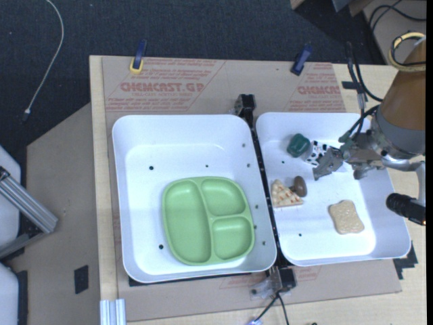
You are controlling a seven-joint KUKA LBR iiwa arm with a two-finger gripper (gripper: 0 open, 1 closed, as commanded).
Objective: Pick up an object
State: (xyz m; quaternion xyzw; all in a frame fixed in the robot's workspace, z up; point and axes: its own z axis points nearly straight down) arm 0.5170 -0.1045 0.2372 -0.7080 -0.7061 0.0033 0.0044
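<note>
- Candidate objects, all in right bin (379,246): teal lump (298,144) near the upper left corner; small black-and-white piece (313,154) just beside it; brown pebble-like item (298,185) touching a tan wedge (285,195) near the divider; pale biscuit-shaped block (346,217) alone, lower centre.
- Pincer (326,164) low over the right bin, just right of the black-and-white piece and the teal lump; nothing seen between the fingers; spread of the fingers not resolvable from this angle, so cannot tell wide or narrow.
- Likely target, judged by nearness: black-and-white piece or teal lump. No contact confirmed.
- Handling estimate: all items small and probably light; teal lump rounded, likely to roll or squirt out, best taken across its middle; wedge flat and low, hard to get under; biscuit block broad, best pinched across the short side.
- Risk: brown item and wedge touching, so a clean single grasp there doubtful.
- Left bin (135,141) holding a green divided tray (206,219), well apart from the pincer.
- Both bins on a cardboard-covered desk (108,181).
</note>
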